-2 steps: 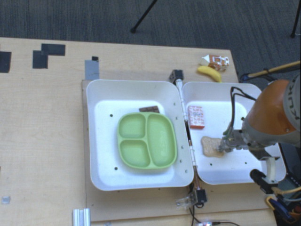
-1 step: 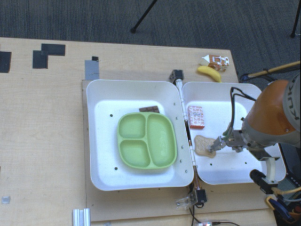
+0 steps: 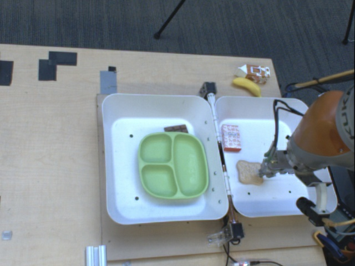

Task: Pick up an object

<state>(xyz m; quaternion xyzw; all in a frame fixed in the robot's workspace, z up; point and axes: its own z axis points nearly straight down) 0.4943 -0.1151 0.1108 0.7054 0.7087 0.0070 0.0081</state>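
Note:
A tan slice of toast (image 3: 248,172) lies in the right bin (image 3: 260,204), near its middle. My gripper (image 3: 267,168) is down at the toast's right edge, touching or nearly touching it; the wrist hides the fingertips. A small red and white packet (image 3: 231,137) lies further back in the same bin. The left bin (image 3: 119,165) holds a green divided plate (image 3: 173,165) and a small dark brown bar (image 3: 176,128) behind it.
A yellow banana (image 3: 246,85) and a small carton (image 3: 256,71) lie on the bench behind the right bin. The arm's orange band (image 3: 324,127) hangs over the right bin's right side. Cables run along the bins' front edge (image 3: 227,234).

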